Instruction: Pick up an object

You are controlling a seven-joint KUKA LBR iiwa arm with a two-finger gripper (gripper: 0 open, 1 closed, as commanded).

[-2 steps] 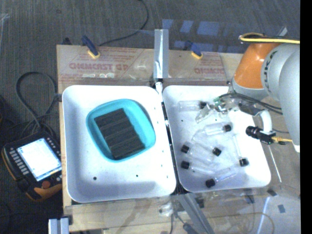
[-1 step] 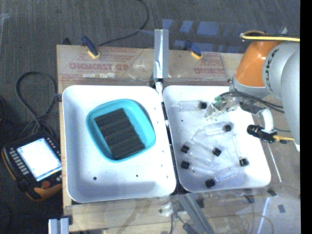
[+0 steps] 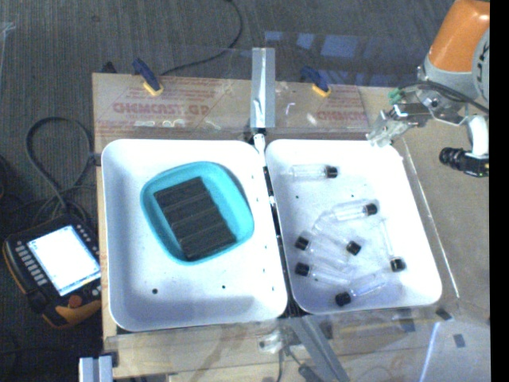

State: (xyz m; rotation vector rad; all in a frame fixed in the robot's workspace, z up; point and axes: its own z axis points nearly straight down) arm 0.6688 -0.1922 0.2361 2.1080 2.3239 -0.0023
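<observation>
Several clear plastic vials with black caps lie loose in the right white bin (image 3: 413, 205). One vial (image 3: 312, 171) rests alone near the bin's far side. Another vial (image 3: 352, 211) lies right of centre, and a cluster of vials (image 3: 330, 257) crowds the near half. My gripper (image 3: 383, 130) hangs above the right bin's far right corner, outside the vials and well above them. Nothing shows in its grasp. The orange band of the arm (image 3: 460, 34) sits at the top right.
The left white bin (image 3: 127, 293) holds a light blue tray (image 3: 159, 189) with a black ribbed block (image 3: 194, 217) in it. A metal divider post (image 3: 262, 86) stands behind the bins. A handheld pendant (image 3: 56, 265) lies off the bench at the left.
</observation>
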